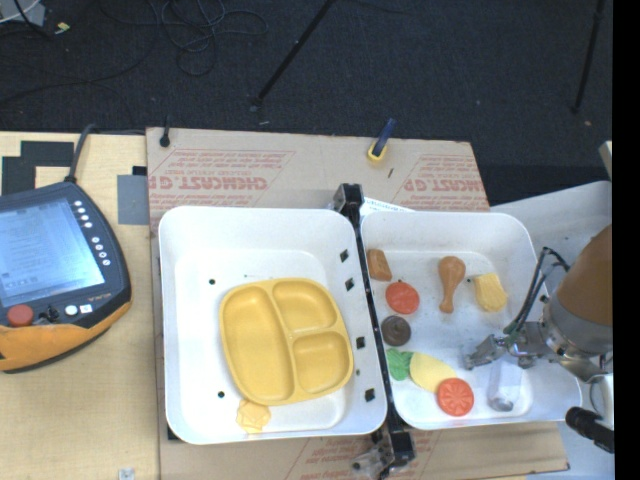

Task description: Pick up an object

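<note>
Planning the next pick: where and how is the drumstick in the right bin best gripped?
Probably grip the drumstick across its narrow shaft, just below the bulbous top end, coming straight down. It lies flat, roughly along the bin's depth, so closing left-to-right spans the thin part. There is bare floor on both sides, with the corn piece to the right and the upper tomato to the left.

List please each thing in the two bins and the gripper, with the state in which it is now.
yellow divided tray: flat in left bin, compartments bare.
small yellow piece: on left bin floor, by tray's near corner.
drumstick: lying in right bin, untouched.
two tomatoes: lying apart in right bin.
corn piece: lying beside drumstick.
lemon: lying against a green piece.
gripper: low in right bin, holding nothing visible.
</note>
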Motion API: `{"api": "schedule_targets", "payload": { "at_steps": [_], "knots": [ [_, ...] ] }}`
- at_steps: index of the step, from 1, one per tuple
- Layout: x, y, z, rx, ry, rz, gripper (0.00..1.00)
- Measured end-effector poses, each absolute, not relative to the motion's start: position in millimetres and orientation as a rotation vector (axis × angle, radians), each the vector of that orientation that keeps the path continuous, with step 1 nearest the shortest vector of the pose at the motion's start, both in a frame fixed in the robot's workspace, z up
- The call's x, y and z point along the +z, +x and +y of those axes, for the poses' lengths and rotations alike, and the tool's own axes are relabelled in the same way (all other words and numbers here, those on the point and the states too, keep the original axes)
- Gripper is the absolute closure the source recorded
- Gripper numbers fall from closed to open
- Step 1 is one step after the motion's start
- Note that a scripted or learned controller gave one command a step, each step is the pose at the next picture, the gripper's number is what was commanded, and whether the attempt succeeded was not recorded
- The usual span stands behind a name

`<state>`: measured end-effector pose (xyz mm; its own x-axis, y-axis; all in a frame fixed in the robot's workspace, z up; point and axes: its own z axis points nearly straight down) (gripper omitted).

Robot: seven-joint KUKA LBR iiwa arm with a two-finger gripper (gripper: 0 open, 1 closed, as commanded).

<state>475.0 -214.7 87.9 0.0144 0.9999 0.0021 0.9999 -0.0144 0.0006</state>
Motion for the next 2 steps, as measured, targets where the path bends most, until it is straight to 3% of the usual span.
{"api": "schedule_targets", "payload": {
  "at_steps": [1, 2],
  "knots": [
    [87.4, 475.7, -139.4, -0.001, -2.214, -2.223, 0.00],
    [98.0, 475.7, -143.7, 0.001, -2.222, -2.219, 1.00]
  ]
}}
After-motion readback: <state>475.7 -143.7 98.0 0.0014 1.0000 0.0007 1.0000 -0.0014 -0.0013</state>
